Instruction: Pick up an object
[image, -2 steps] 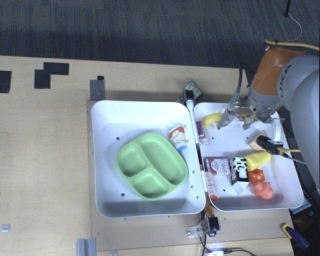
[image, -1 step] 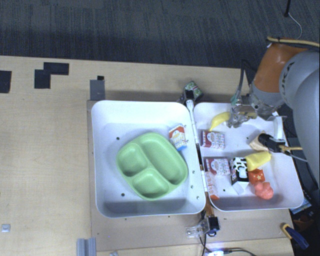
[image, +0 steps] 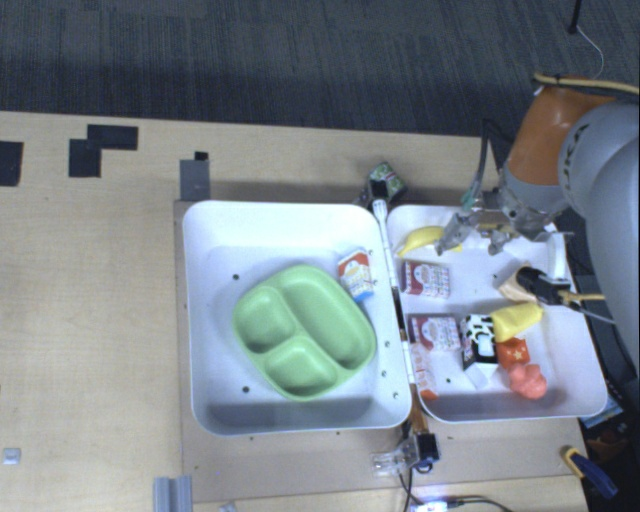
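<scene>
My gripper (image: 474, 240) hangs over the back of the right bin (image: 585, 375), its fingers open with nothing between them. Just left of its nearer finger lies a yellow banana (image: 420, 239). Below it lie two red-and-white packets (image: 425, 280) (image: 436, 332). Further forward sit a black-and-white toy (image: 480, 340), a yellow piece (image: 517, 320), a small red block (image: 512, 352) and a pink-red lump (image: 529, 382). A dark brush with a tan handle (image: 535, 284) lies at the bin's right side.
The left bin (image: 205, 300) holds a green divided plate (image: 303, 329) and a small red, white and blue carton (image: 356, 274) by its right wall. A small dark green thing (image: 383, 184) sits on the bench behind the bins.
</scene>
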